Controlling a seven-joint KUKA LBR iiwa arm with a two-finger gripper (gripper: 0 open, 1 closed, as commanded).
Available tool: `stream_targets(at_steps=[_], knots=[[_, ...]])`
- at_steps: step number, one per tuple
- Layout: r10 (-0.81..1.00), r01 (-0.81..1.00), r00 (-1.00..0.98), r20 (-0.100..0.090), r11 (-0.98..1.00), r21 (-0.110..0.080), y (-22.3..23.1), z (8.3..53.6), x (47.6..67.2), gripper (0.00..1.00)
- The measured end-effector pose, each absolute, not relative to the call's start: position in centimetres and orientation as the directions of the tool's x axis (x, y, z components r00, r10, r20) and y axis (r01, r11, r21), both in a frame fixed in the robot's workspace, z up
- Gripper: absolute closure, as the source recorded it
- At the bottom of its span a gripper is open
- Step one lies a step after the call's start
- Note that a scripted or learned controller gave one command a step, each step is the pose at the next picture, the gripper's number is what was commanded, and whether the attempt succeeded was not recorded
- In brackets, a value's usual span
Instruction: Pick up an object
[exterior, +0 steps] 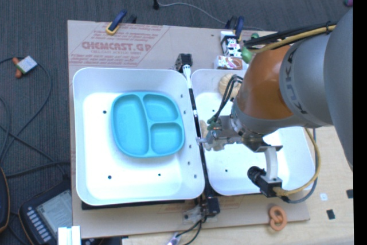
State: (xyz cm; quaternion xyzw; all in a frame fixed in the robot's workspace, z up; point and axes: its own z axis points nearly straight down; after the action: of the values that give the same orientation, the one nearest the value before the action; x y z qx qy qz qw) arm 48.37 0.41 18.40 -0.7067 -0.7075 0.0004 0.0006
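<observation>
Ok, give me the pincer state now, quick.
Pincer: cannot be told. It sits low over the left edge of the right bin, beside the divider, with the arm's wrist covering it from above.

A light blue plastic tray [147, 124] with three compartments lies flat and right side up in the middle of the left bin [92, 86]: one long compartment on its left side, two smaller ones stacked on its right, all of them bare
</observation>
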Motion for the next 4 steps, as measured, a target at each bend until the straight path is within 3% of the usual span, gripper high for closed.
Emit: stream_targets(at_steps=[1, 2, 4], knots=[[1.0, 1.0, 0.0, -0.001, 0.0, -0.002, -2.2, 18.4, 49.1, 1.0], [1.0, 1.0, -0.002, 0.001, 0.002, -0.002, 2.0, 18.4, 48.3, 1.0], [1.0, 1.0, 0.001, -0.001, -0.001, -0.002, -3.2, 18.4, 48.3, 1.0]])
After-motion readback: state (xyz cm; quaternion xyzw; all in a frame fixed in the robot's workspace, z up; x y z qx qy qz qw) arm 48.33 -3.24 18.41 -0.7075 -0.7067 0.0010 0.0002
